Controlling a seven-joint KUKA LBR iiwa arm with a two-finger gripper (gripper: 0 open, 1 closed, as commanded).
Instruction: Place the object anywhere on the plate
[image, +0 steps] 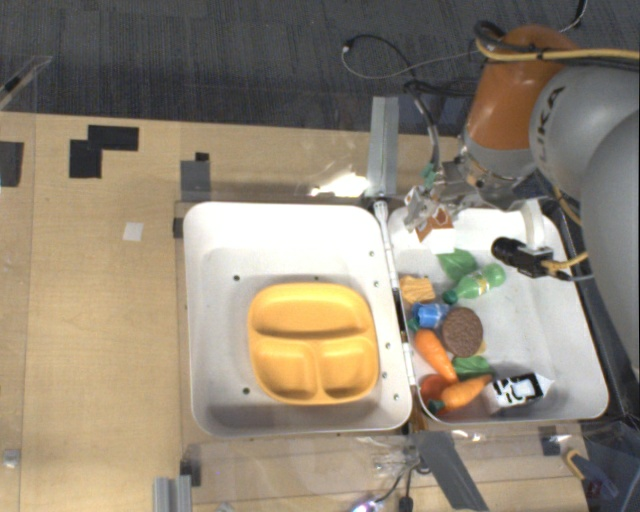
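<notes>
A yellow divided plate (312, 338) lies in the left bin (215, 250). My gripper (428, 218) hangs over the far left corner of the right bin (570, 340), past the divider from the plate. A small reddish-brown piece (425, 231) shows between its fingertips, and the gripper is shut on it. The grey arm with the orange band reaches in from the upper right.
The right bin holds a green leafy toy (458, 264), a green bottle (478, 283), a waffle piece (417, 289), a blue item (429, 315), a brown round cookie (463, 330), two carrots (435, 353), and a black-and-white item (517, 389). A metal post (384, 140) stands behind the divider.
</notes>
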